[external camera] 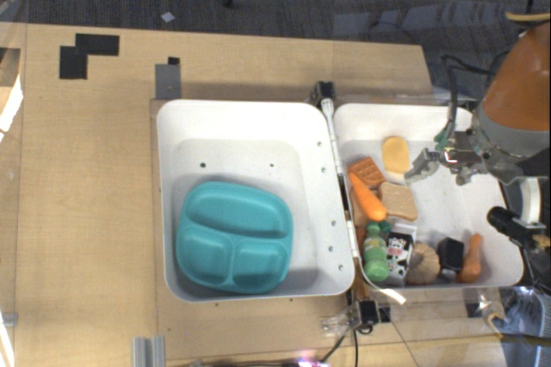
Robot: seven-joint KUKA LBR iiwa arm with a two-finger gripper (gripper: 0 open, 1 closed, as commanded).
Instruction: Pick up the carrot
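Observation:
The carrot (368, 200) is orange and tapered, lying at a slant near the left wall of the right bin (504, 223), between an orange waffle piece (367, 171) and a bread slice (399, 202). My gripper (441, 171) hangs over the upper middle of that bin, to the right of the carrot and a little farther back, not touching it. Its two fingers stand apart, open, with nothing between them. The arm's orange band (519, 85) rises at the right edge.
The right bin also holds a yellow piece (395, 155), a green bottle (374, 240), a black-and-white box (397, 248), a brown lump (422, 264), a black item (450, 253) and an orange-brown stick (471, 258). A teal divided plate (232, 234) lies in the left bin (241, 128).

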